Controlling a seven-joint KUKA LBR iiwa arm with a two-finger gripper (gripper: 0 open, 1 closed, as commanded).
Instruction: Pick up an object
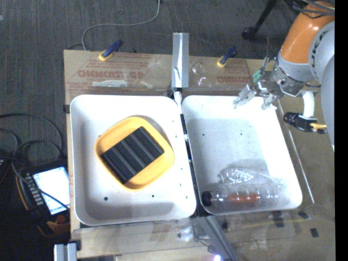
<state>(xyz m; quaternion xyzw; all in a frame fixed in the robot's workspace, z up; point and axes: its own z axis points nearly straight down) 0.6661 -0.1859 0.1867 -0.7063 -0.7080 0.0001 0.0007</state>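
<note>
A clear plastic bottle with a black cap lies on its side along the near wall of the right bin. A yellow tray with a black ribbed insert sits in the left bin. The gripper hovers over the right bin's far edge, fingers spread, holding nothing.

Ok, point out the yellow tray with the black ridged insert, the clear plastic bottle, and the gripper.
yellow tray (163,162): camera view, on its bare yellow rim, right side.
clear plastic bottle (244,196): camera view, on the middle of its body.
gripper (253,98): camera view, midway between its fingertips.
</note>
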